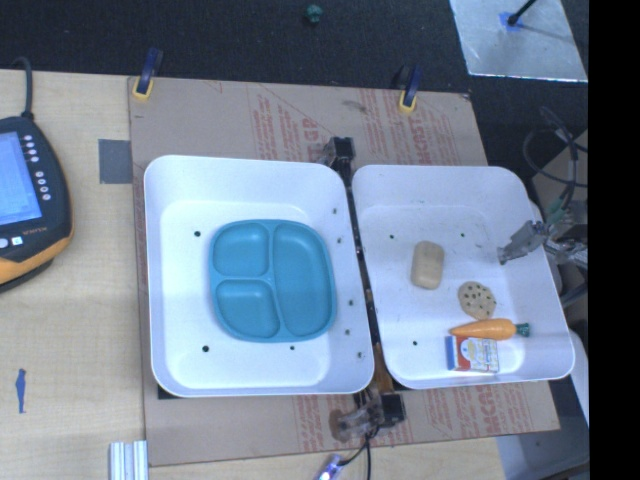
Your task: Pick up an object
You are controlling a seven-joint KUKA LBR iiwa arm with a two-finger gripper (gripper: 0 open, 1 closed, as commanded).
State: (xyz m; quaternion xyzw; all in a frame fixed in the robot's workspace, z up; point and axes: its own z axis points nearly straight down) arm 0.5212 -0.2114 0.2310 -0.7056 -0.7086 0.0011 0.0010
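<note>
The right bin [400, 198] holds a tan, rounded block [428, 265], a chocolate-chip cookie [477, 297], an orange carrot [485, 330] and a small white carton with red and blue print [472, 354]. My gripper [522, 240] reaches in at the bin's right rim, above and to the right of the cookie. It touches none of the objects. The left bin [170, 268] holds a blue divided plate [271, 279].
A teach pendant [25, 198] lies on the bench at the far left. Blue and yellow clamps [147, 73] [408, 87] pin the cardboard sheet at the back. Cables hang at the right, beside the right bin.
</note>
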